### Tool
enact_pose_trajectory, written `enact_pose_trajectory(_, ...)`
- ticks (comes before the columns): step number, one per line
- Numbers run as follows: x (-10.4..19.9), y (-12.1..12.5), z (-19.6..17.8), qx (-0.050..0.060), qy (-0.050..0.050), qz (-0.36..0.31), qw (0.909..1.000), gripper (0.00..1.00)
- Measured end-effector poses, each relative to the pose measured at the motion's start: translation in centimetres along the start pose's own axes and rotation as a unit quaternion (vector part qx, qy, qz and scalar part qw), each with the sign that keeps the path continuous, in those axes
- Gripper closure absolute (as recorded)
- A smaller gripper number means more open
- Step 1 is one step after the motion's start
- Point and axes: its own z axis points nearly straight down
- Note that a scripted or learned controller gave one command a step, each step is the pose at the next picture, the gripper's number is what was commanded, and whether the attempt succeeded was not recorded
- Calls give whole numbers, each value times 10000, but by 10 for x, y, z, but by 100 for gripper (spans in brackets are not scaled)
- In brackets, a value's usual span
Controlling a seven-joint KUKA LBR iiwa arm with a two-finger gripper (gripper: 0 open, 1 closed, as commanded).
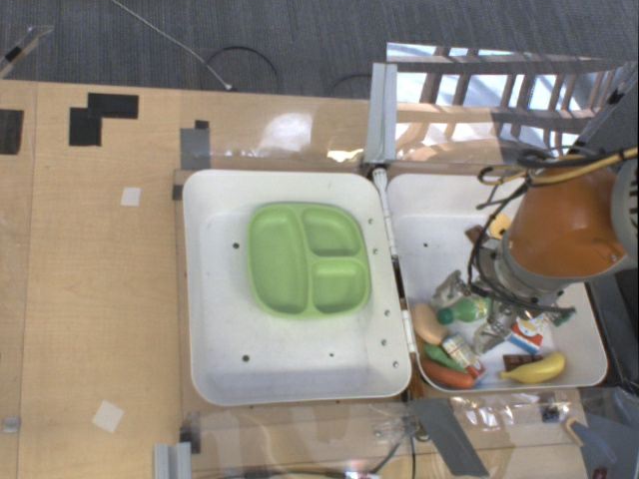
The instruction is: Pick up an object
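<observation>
My gripper [468, 313] is low in the right bin [436, 204], under the orange wrist band. Its two grey fingers [445, 291] stand apart, open, on either side of a small green toy [462, 313] lying among the pile. I see no grip on the toy. Around it lie a beige rounded piece [427, 322], a green and white packet [451, 351], an orange carrot [450, 375], a yellow banana [535, 369] and a red, white and blue item [526, 336]. The arm hides part of the pile.
The left bin [215, 367] holds a green divided plate [306, 259] at its middle. A metal rack [479, 98] stands behind the right bin. Black cables loop by the wrist [499, 193]. The far half of the right bin is bare white floor.
</observation>
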Motion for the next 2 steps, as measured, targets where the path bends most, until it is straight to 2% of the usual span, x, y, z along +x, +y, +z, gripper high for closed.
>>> enact_pose_trajectory(1, 3, -71, 2, -6, 11, -1531, 9882, 0)
enact_pose_trajectory(2, -3, -71, -12, 32, -50, -1523, 9883, 100)
